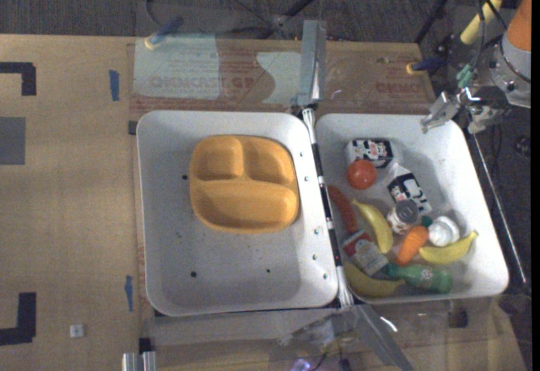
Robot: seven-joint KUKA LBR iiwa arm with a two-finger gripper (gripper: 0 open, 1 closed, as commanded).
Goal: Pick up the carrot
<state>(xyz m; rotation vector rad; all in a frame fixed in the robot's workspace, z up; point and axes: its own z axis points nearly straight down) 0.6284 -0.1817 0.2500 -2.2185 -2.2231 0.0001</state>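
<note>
Left to right, we see the left bin (pixel 160 276) on the counter (pixel 67 192) holding an orange divided plate (pixel 245 184) slightly toward 12 o'clock of its middle. The right bin (pixel 481 184) carries the clutter. Along its 9 o'clock wall lies a red pepper (pixel 342 207), with a banana (pixel 374 224) just beside it; a tomato (pixel 362 174) and a milk carton (pixel 371 150) sit toward 12 o'clock. The carrot (pixel 412 244) lies toward 6 o'clock of this bin, tilted, its thick end toward 1 o'clock. It touches a small white bottle (pixel 442 232) on its 2 o'clock side and a second banana (pixel 445 252) at 4 o'clock; a green bottle (pixel 419 276) lies just beyond its tip. The gripper (pixel 451 104) hangs at the bin's 12 o'clock rim, well apart from the carrot. It holds nothing that we can see, and we cannot tell how wide it stands. We judge the reach not yet begun. A good grasp would descend over the carrot's middle, closing across its narrow width. The crowding neighbours could be caught instead.
</note>
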